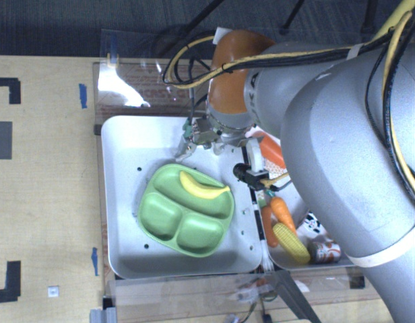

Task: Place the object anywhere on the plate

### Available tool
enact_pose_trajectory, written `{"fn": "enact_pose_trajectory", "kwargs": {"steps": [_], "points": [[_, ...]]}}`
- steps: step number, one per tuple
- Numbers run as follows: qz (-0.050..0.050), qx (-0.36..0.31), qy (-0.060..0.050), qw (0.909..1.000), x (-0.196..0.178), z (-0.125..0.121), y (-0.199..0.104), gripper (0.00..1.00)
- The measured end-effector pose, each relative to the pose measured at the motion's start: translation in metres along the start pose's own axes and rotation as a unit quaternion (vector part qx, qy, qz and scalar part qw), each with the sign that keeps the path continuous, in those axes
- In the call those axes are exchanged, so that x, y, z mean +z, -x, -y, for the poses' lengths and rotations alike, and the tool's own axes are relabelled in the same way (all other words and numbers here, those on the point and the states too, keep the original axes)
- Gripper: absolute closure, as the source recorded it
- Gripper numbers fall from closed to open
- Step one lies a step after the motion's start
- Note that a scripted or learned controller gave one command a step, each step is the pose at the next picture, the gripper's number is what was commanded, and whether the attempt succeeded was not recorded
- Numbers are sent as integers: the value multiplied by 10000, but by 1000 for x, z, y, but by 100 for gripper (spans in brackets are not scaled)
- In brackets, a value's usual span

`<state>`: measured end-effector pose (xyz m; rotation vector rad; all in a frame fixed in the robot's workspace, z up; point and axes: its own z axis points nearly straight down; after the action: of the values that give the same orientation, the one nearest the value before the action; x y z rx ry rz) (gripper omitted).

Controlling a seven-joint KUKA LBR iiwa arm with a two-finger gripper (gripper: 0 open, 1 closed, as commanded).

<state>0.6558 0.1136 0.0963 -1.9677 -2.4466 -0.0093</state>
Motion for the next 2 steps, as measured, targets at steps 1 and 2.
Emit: {"fn": "enact_pose_trajectory", "kwargs": {"steps": [1,2], "points": [[20,-5,8,10000,-10,-1,1,100],[24,600,-27,9982,-39,42,1,100]]}}
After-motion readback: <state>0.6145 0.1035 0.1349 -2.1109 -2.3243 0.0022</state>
